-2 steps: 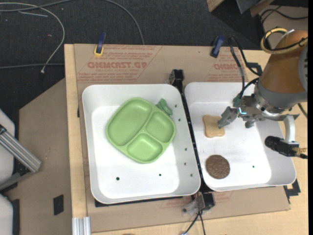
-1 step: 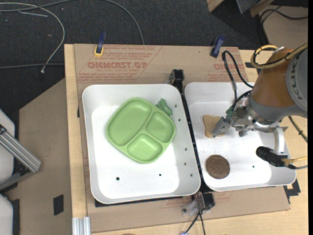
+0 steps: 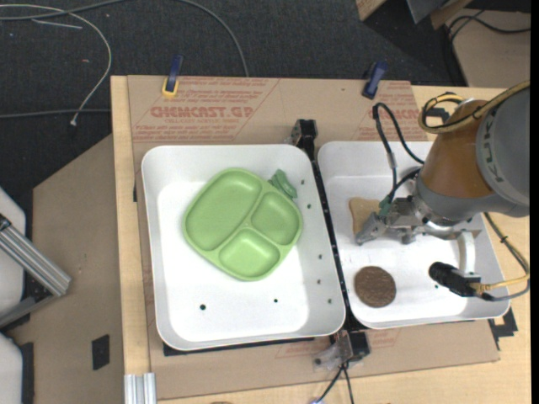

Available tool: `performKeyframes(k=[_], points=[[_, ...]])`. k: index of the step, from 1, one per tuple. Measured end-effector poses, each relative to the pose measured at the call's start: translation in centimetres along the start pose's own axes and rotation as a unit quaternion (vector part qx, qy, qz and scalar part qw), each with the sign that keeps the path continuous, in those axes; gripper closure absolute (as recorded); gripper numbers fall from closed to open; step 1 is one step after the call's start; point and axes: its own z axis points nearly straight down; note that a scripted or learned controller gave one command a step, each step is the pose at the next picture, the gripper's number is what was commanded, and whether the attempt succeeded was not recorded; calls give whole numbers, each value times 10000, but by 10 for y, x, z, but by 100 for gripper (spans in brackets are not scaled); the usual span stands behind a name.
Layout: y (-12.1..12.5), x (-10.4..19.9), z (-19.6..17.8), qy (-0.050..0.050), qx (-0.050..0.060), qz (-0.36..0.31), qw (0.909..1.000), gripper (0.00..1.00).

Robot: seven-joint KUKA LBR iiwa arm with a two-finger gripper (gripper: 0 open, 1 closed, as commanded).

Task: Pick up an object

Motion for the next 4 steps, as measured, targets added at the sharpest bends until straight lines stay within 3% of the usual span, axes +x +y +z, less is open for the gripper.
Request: performKeyframes(k=[1,4], points=[[1,0,-13,-4,-26,-2,10000,100],[-6,-4,-175,-20,-60,-11,10000,100]])
